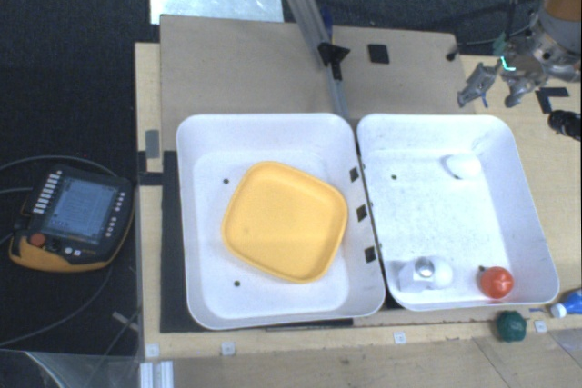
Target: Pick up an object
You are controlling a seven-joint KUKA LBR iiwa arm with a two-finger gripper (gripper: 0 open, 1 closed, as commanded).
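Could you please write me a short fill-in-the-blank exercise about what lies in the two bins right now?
1. The yellow plate lies in the ____ bin of the camera view.
2. The red ball sits in the right bin near its ____ right corner.
3. The gripper hangs above the bench just beyond the right bin's ____ right corner.

Missing words: left; front; far

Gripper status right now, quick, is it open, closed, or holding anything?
Gripper: open, fingers spread with nothing between them, above the bench just past the right bin's far corner.
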